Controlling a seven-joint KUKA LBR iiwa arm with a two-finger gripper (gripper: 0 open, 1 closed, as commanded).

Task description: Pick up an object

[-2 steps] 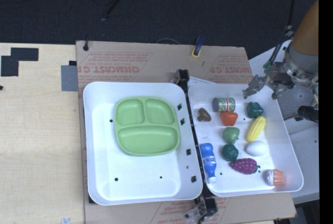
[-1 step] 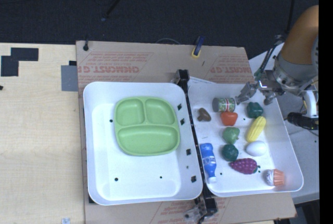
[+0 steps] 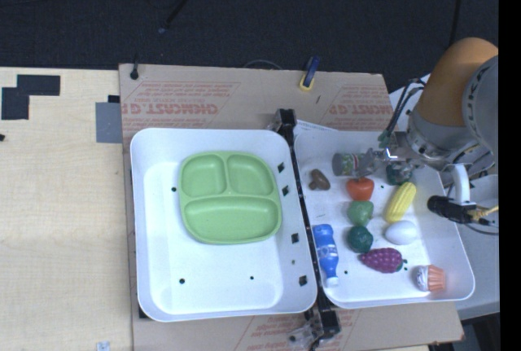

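The right white bin (image 3: 456, 260) holds several small objects. A brown stone (image 3: 318, 178) and a small grey-green can (image 3: 346, 164) lie near its far side. Below them sit a red tomato (image 3: 360, 188), a green pepper (image 3: 360, 212) and a dark green piece (image 3: 359, 239). A yellow corn cob (image 3: 400, 201), a white egg (image 3: 400, 232), purple grapes (image 3: 383, 260), a blue bottle (image 3: 326, 252) and an orange cupcake-like toy (image 3: 430, 278) fill the rest. My gripper (image 3: 392, 164) hangs low over the bin's far right, just above the corn and right of the can.
The left white bin (image 3: 155, 276) carries a green divided plate (image 3: 229, 198). A black divider (image 3: 295, 203) runs between the bins. The grey arm with its orange band (image 3: 456, 89) comes in from the right. Cardboard (image 3: 244, 101) lies under both bins.
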